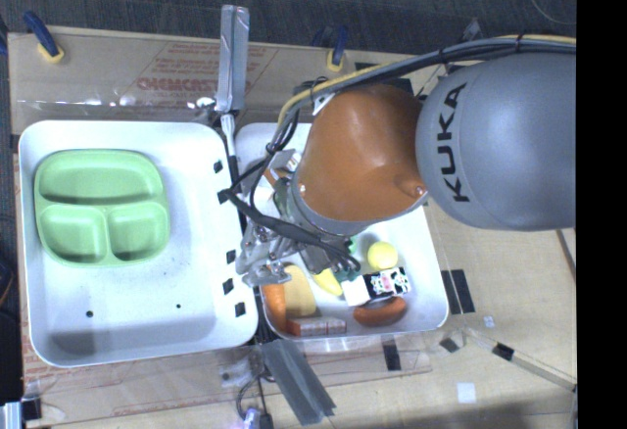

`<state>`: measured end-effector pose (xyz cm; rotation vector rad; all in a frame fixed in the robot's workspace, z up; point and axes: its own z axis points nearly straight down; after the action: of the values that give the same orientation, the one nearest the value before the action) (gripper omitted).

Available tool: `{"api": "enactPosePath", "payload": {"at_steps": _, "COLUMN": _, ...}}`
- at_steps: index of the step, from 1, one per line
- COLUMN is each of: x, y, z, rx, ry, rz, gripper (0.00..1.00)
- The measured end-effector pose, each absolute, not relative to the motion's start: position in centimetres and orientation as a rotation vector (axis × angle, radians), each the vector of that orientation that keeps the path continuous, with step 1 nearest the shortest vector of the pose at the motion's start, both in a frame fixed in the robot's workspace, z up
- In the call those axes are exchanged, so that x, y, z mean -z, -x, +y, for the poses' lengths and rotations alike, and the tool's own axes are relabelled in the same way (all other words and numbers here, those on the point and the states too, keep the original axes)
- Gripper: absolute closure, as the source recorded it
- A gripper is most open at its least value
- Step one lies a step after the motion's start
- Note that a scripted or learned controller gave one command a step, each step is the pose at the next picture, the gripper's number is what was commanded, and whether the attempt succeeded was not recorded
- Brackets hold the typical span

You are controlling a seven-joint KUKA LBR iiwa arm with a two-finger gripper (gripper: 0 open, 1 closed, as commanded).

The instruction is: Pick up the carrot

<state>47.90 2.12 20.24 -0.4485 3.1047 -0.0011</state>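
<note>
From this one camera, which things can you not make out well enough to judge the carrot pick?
- Jaws: a tangle of cables and metal hides whether they are open or shut.
- Carrot: the upper end sits under the jaws, so contact cannot be told.
- Right bin: the orange wrist band covers most of its floor.

The carrot [275, 301] is seen as a short orange piece. It is lain in the right bin's [431, 305] front-left corner, partly hidden.
</note>
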Motion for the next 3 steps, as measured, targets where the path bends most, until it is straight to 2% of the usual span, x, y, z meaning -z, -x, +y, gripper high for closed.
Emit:
{"api": "enactPosePath", "payload": {"at_steps": 1, "x": -20.2, "y": -47.9, "z": 2.1, "rx": 0.001, "ry": 0.449, "rz": 3.105, "gripper": 0.0}}
{"api": "enactPosePath", "payload": {"at_steps": 2, "x": -19.2, "y": -48.7, "z": -4.2, "rx": 0.001, "ry": 0.755, "rz": 3.046, "gripper": 0.0}}
{"api": "enactPosePath", "payload": {"at_steps": 3, "x": -19.2, "y": -48.7, "z": -4.3, "rx": 0.003, "ry": 1.05, "rz": 2.955, "gripper": 0.0}}
